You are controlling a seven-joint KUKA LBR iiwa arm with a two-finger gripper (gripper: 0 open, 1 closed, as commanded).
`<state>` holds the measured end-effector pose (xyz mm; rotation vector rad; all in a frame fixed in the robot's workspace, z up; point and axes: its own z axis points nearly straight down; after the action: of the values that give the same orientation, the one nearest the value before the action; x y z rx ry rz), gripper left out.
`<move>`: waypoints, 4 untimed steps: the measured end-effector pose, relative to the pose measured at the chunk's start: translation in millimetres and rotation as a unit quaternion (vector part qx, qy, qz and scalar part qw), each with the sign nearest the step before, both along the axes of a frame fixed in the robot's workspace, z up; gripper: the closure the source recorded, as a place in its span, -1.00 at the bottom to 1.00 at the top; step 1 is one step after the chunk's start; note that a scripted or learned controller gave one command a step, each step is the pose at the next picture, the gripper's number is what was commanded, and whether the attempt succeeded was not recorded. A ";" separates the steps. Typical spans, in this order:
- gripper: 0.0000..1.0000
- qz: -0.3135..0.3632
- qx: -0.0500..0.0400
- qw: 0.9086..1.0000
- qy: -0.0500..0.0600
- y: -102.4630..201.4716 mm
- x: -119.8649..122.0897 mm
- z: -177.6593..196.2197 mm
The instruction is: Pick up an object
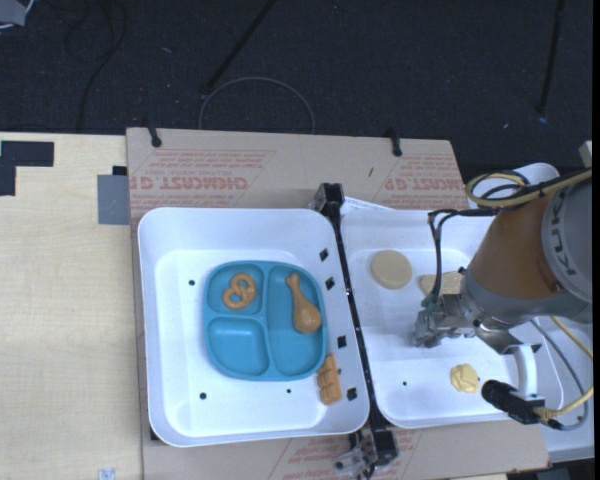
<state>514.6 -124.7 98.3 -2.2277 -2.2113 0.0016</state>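
Right bin [400, 408]: 1 round tan disc [390, 269] at 11 o'clock, 1 small yellow lump [465, 377] at 4 o'clock, with the gripper [427, 330] low over the floor between them; what it grips, and how wide it stands, cannot be told. Left bin [170, 408]: 1 blue divided plate [242, 353] bearing a pretzel [240, 291] and a drumstick [303, 306], 1 tan pastry [329, 379] just beside the plate at 5 o'clock. Both bins rest on printed cardboard [280, 173] over a pale wooden bench [50, 318], dark carpet [280, 48] with loose cables at 12 o'clock.

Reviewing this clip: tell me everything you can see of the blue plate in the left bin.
The blue plate is a rounded, glossy tray, plastic by its look, split into three sections. It lies flat on the floor of the left bin. A pretzel sits in its upper-left section, a drumstick in its right one. A tan food piece lies just off its lower-right corner.
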 end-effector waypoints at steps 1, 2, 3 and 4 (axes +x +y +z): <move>1.00 0.004 0.000 1.000 -0.002 0.2 4.8 42.8; 1.00 0.004 -0.001 1.000 -0.002 -2.1 2.5 85.1; 1.00 0.004 -0.001 1.000 -0.003 -6.4 4.7 147.9; 1.00 0.006 0.001 1.000 0.001 51.6 3.6 136.6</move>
<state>518.2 -73.0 234.9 -2.2130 -2.2233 0.0014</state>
